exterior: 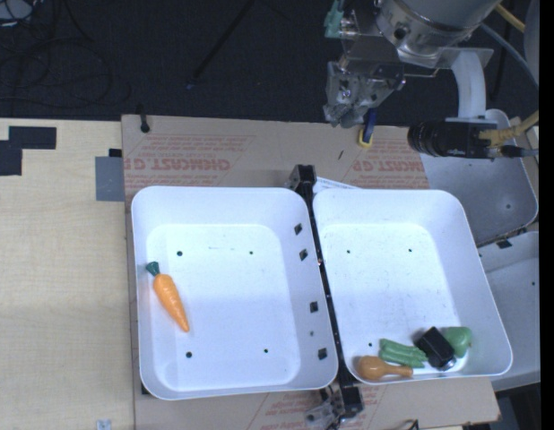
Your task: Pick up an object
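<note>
My gripper (350, 107) hangs high above the back edge of the bench, behind the right bin (398, 206). A small blue and yellow thing (367, 131) shows just under it; whether it is held is unclear. An orange toy carrot (170, 301) with a green top lies at the left side of the left bin (214, 206). In the front right corner of the right bin a black block (436, 348) rests among a green pod-shaped toy (401, 352), a rounder green piece (457, 337) and an orange-brown gourd-shaped toy (380, 368).
The two bins sit side by side on a cardboard sheet (223, 155), joined by a black clip strip (315, 276). Light wooden bench top (53, 267) spreads to the left. A grey metal plate (506, 191) lies to the right of the bins.
</note>
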You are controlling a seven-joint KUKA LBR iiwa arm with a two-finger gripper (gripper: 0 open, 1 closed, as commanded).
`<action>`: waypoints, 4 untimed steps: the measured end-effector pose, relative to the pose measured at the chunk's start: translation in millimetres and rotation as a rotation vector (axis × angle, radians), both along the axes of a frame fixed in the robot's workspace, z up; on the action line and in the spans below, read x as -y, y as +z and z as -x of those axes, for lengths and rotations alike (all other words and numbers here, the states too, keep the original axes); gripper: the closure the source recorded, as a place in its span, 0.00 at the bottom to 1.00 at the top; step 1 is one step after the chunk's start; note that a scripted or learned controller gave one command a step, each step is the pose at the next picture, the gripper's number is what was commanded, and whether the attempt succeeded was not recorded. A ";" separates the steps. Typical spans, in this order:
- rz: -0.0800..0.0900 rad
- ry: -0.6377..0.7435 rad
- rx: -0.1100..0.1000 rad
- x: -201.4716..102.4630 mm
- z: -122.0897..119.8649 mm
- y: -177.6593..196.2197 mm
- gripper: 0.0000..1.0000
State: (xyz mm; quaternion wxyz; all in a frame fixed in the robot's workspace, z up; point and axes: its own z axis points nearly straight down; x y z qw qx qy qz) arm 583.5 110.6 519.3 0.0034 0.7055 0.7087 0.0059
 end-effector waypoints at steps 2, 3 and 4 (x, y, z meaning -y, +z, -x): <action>0.007 -0.010 -0.023 24.4 16.0 -218.3 1.00; 0.002 -0.001 -0.010 -14.2 32.2 -145.3 1.00; 0.001 -0.001 -0.008 -38.9 62.4 -56.5 1.00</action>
